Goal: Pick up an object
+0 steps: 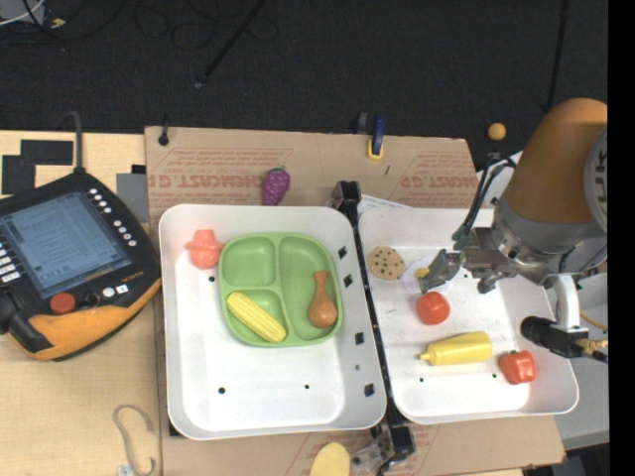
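claw (458,271) just above tomato (433,308) | right bin (556,405)

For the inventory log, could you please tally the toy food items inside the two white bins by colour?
Red or pink: 3 - pink piece, tomato, red piece
Yellow: 2 - corn, mustard bottle
Brown or tan: 2 - drumstick, cookie
Total: 7, not counting the green plate.
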`<move>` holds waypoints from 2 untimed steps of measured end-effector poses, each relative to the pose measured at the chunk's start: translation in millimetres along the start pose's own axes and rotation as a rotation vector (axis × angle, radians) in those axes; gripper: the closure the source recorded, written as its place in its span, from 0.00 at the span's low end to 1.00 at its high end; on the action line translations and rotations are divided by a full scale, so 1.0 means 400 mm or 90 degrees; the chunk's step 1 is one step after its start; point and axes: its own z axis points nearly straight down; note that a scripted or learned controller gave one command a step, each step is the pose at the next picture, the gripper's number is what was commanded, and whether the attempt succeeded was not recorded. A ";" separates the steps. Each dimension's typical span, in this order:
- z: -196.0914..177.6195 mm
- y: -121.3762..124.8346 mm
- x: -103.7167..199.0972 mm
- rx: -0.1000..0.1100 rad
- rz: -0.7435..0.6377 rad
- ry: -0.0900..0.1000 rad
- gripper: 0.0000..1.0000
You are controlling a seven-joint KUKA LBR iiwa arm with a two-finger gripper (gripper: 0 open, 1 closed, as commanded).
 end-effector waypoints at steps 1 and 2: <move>-0.017 0.007 0.000 -0.009 -0.001 -0.001 0.00; 0.139 0.016 0.017 -0.005 -0.002 0.000 0.00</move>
